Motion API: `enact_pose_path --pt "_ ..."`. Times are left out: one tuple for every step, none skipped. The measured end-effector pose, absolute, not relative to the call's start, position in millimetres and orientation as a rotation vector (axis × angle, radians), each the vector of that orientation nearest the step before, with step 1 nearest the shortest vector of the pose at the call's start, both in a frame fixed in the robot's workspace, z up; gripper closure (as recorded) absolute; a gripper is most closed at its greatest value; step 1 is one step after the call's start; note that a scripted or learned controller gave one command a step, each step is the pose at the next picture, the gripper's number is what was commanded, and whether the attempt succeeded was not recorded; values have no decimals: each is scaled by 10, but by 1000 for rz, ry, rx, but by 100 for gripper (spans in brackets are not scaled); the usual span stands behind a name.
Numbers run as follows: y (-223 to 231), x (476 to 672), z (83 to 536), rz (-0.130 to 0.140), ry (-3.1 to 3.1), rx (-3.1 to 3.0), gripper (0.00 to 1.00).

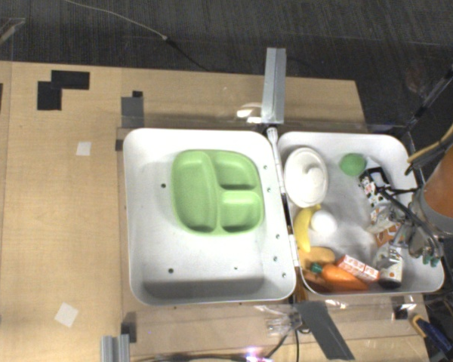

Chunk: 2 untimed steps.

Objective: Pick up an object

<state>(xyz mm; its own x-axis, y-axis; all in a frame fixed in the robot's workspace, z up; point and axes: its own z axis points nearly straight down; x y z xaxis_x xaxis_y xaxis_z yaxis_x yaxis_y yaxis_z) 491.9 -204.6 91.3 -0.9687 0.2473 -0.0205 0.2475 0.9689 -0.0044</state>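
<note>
Several small things crowd the right bin (408,153), and the pincer (389,251) hangs low over its right side; whether it is spread or pressed together I cannot tell from where I stand. Nearest, just below it, lies a small red-and-white packet (360,267), with a carrot (340,277) beside that. Off to its left sit a banana (303,231), a white ball (322,223) and a white bowl (306,176). I'd go for the packet, descending squarely and centred so neither neighbour gets nudged.
</note>
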Motion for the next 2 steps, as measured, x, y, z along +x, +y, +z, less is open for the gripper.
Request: enact_pose_path --pt "-1991 4919 913 -11 3097 384 0" --pt "-2033 4924 912 -5 3104 340 0"
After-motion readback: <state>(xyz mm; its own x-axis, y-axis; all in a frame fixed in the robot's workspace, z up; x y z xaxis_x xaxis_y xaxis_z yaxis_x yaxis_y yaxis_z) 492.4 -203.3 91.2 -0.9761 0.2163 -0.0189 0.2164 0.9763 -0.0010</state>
